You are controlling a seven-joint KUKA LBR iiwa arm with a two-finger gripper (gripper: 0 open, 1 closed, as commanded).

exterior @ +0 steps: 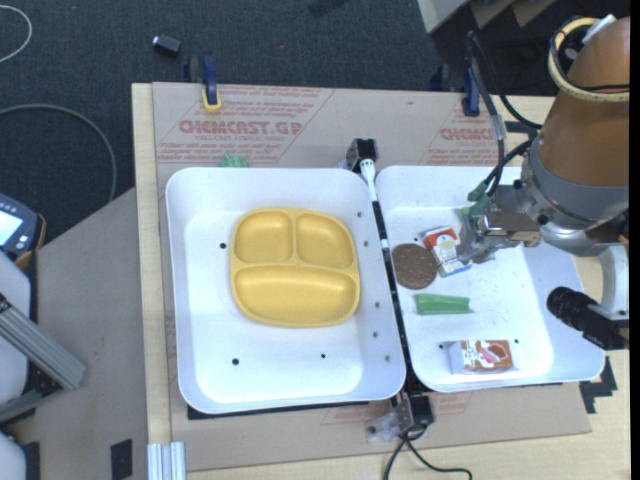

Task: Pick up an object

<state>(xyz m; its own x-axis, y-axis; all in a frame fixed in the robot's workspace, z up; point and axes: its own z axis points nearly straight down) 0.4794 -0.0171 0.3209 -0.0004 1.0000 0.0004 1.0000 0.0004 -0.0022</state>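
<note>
— Where is the arm working? 
— Its two-finger gripper [478, 236] is hovering over the small red-and-white packet [443, 247], at nine o'clock in the right white bin [560, 368], presumably lining up a pick.

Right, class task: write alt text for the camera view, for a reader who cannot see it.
A grey robot arm's gripper hangs over the right white bin, above a small red, white and blue packet; nearby lie a brown disc, a green piece and a small carton. The left white bin holds a yellow divided plate.
</note>
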